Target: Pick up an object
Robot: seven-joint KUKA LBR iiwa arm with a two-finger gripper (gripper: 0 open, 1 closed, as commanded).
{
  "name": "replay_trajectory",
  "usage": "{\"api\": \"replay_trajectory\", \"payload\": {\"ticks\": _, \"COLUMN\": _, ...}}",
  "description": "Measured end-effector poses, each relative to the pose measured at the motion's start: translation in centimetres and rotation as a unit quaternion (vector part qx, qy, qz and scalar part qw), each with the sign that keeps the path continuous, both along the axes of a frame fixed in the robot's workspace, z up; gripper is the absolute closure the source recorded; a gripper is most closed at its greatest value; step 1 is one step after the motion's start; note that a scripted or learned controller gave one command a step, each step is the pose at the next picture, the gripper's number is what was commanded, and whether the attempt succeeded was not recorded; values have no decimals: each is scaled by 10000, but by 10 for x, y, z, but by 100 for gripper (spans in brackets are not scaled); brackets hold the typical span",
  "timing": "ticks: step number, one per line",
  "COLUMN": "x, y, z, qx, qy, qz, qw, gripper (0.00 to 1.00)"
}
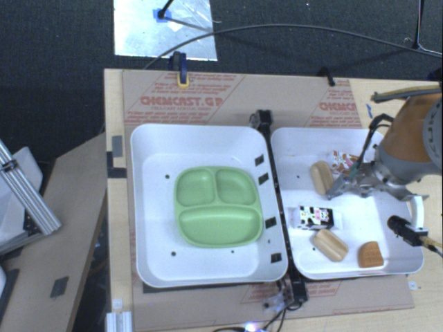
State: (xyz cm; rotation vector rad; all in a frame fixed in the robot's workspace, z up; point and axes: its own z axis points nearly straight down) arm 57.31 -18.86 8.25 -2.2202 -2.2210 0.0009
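The right bin (353,272) holds several small objects. A tan cylinder (320,177) lies at its upper left, with a small printed wrapper (340,160) just behind it. A black and white packet (316,217) sits near the divider, a tan wooden block (329,245) lies below it, and an orange-brown piece (371,254) rests at the front right. My gripper (337,189) reaches in from the right and hangs low, right beside the tan cylinder's right side. Nothing shows held in it.
The left bin (149,185) bears a green divided plate (218,206) in its middle. A black divider with clips (271,199) runs between the bins. The arm's grey body and orange band (405,140) cover the right bin's far right corner.
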Motion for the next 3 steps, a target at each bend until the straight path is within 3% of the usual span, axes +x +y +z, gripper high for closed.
{"api": "replay_trajectory", "payload": {"ticks": 1, "x": 2, "y": -1, "z": 13, "qx": -9, "qy": -25, "qz": -3, "qw": 10000, "gripper": 100}}
{"api": "replay_trajectory", "payload": {"ticks": 3, "x": -6, "y": -11, "z": 119, "qx": -14, "qy": -38, "qz": -6, "qw": 10000, "gripper": 100}}
